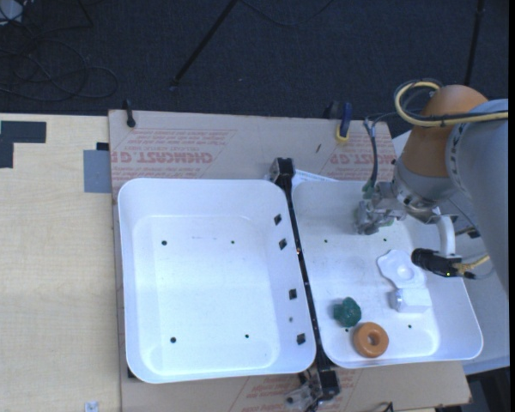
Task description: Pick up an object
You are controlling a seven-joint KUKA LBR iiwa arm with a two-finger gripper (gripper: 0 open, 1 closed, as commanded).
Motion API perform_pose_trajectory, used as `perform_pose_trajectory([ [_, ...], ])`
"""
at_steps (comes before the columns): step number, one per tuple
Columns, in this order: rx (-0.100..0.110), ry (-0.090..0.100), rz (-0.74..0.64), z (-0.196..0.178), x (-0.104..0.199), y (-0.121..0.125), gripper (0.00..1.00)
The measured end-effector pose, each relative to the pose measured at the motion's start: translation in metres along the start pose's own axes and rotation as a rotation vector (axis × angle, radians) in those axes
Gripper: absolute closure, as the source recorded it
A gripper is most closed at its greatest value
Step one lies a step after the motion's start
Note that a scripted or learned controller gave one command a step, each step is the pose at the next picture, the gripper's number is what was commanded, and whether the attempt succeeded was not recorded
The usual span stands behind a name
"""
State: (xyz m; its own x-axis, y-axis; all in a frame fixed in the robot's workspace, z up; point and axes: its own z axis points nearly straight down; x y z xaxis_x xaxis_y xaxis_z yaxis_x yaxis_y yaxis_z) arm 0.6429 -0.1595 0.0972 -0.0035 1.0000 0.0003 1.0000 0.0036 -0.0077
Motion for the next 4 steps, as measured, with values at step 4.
perform_pose_trajectory([
  [4, -0.005, -0.001, 0.003, 0.010, 0.068, 0.001, 0.00],
])
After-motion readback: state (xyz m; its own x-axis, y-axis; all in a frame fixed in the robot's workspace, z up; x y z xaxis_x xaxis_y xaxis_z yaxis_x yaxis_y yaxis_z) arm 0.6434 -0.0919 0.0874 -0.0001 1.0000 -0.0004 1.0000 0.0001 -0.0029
